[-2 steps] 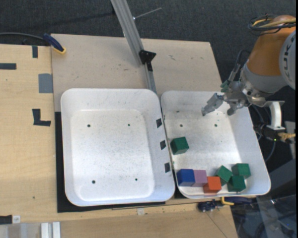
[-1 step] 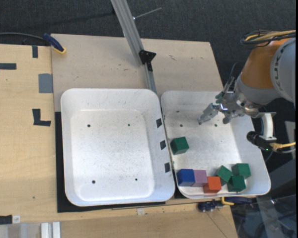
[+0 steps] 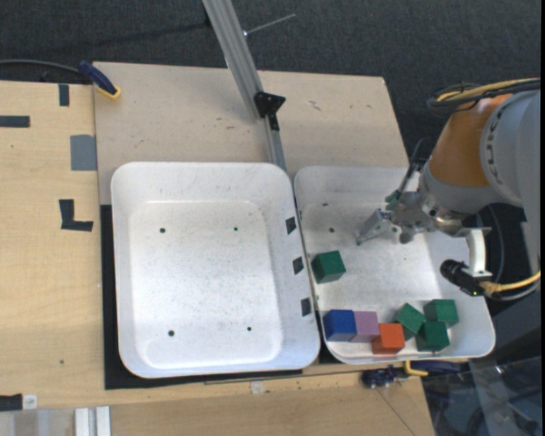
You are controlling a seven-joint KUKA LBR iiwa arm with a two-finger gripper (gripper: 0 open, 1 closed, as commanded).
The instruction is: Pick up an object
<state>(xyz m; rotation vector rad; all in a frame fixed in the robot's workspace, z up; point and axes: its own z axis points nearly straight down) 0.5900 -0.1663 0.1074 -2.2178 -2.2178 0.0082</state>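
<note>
Green cube (image 3: 328,266) sits alone just below-left of the pincer (image 3: 371,232), whose fingers look spread with nothing between them; risk: descent lands offset, nudging the cube instead of straddling it.

From my remote station I see the gripper (image 3: 374,230) low over the right bin (image 3: 345,189), apparently clear of every block, though its tip is small and dim. A lone green cube (image 3: 328,265) sits just beside it. Along the near wall cluster a blue cube (image 3: 340,324), lilac block (image 3: 367,323), orange block (image 3: 391,337) and three green blocks (image 3: 427,321). The left bin (image 3: 127,243) adjoins.
</note>
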